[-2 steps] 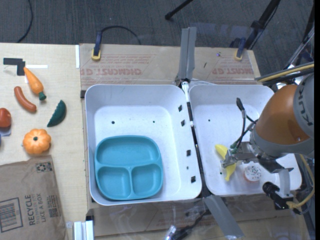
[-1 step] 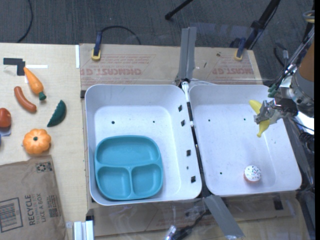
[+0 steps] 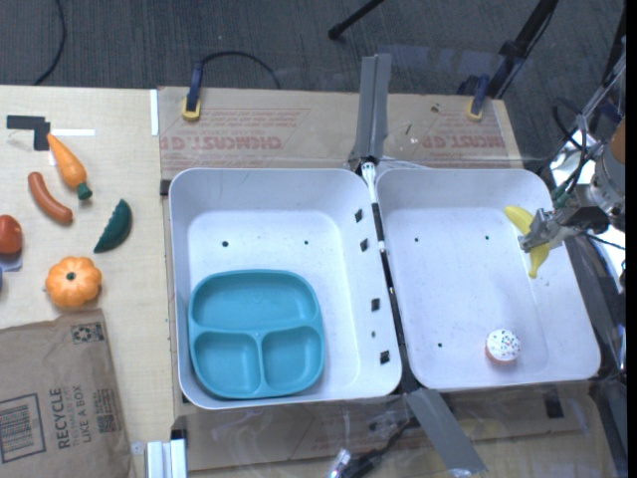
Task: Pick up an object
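**Two candidates in the right bin, nothing lifted yet**

My gripper (image 3: 545, 229) sits at the far right edge of the right bin (image 3: 438, 366), directly over the yellow banana (image 3: 526, 235). The banana lies on the bin floor near that right wall, its upper end poking out to the left of my fingers and its lower tip showing just below them. Whether my fingers are spread or pressed together I cannot tell; the metal parts blur into one another at this angle, and I cannot make out the banana pinched between them. It looks to rest on the floor, so I judge the pick not yet done: at best I am placed for the grasp, with closing and lifting to come.

A small white sprinkled ball (image 3: 503, 346) sits toward the near side of the right bin, well apart from the banana. To the left of the right bin, the other bin holds a teal divided tray (image 3: 257, 335).
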You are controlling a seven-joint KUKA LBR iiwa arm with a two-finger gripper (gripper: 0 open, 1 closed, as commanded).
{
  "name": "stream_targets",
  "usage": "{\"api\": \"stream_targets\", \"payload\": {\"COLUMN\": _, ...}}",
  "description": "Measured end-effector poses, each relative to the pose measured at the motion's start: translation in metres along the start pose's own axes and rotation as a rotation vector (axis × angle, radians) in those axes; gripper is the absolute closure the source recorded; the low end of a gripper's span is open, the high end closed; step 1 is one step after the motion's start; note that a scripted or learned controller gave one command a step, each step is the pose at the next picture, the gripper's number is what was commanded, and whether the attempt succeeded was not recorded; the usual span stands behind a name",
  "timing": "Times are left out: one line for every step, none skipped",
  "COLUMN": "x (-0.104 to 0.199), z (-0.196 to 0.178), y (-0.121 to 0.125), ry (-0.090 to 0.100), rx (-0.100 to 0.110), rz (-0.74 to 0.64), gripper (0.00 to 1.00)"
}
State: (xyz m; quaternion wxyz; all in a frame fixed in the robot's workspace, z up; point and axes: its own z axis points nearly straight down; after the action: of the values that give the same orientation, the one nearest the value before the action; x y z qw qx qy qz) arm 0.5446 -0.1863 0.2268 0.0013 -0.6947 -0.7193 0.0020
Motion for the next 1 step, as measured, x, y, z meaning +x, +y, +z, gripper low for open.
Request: {"api": "stream_targets", "payload": {"x": 0.0004, "z": -0.0001, "y": 0.0002, "ry": 0.000, "rx": 0.000, "rz": -0.001, "gripper": 0.00}}
